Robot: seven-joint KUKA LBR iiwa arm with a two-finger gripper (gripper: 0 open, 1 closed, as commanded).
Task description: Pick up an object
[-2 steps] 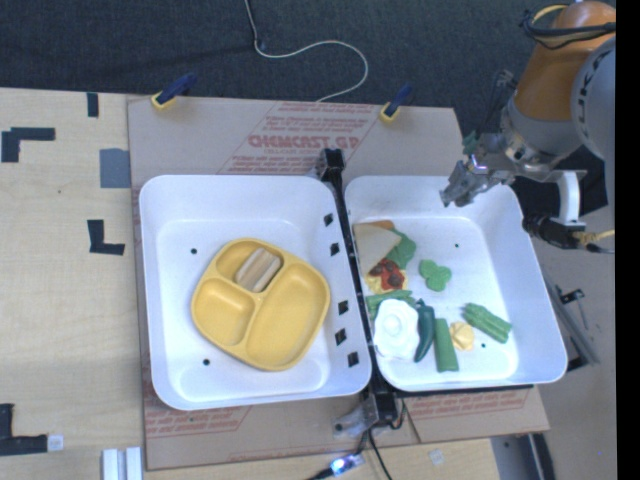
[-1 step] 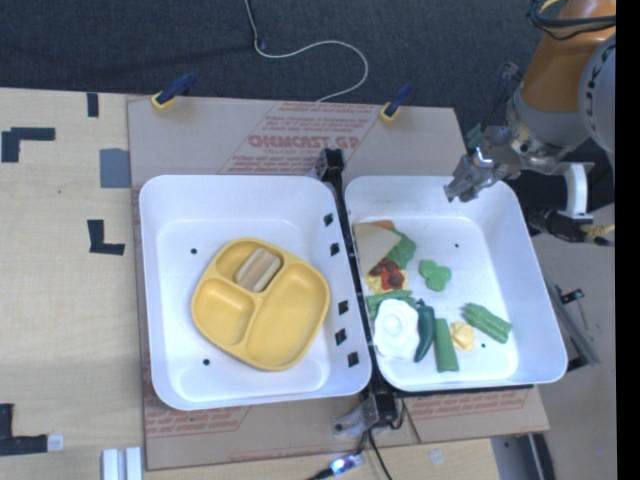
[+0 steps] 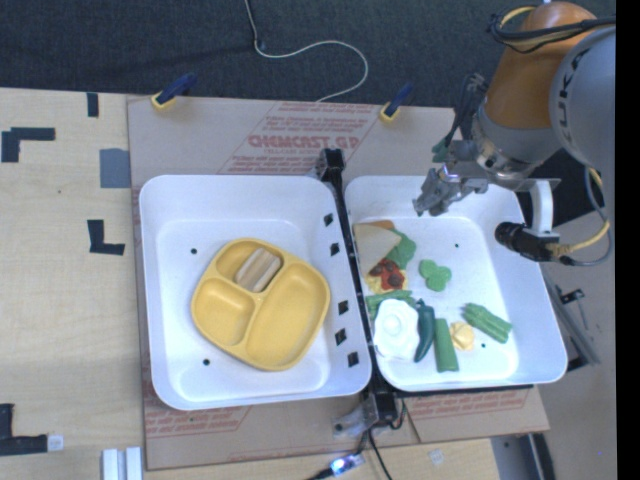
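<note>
My gripper [image 3: 437,196] hangs over the far part of the right bin [image 3: 520,268], beside its back rim. Nothing shows between its fingers. Below it in that bin lie several toy foods: a tan sandwich wedge [image 3: 375,236], a green leafy piece [image 3: 403,249], a small green piece [image 3: 435,275], a red and yellow piece [image 3: 386,277], a white fried egg [image 3: 395,327], a dark green pepper [image 3: 425,332], a green cucumber [image 3: 444,350], a yellow corn piece [image 3: 463,337] and a green bean pod [image 3: 487,321].
The left bin [image 3: 170,268] holds a yellow divided plate [image 3: 262,305] with a tan bread piece [image 3: 258,266] in its far compartment. A black divider clip strip [image 3: 340,258] runs between the bins. A white cable [image 3: 310,53] lies behind them.
</note>
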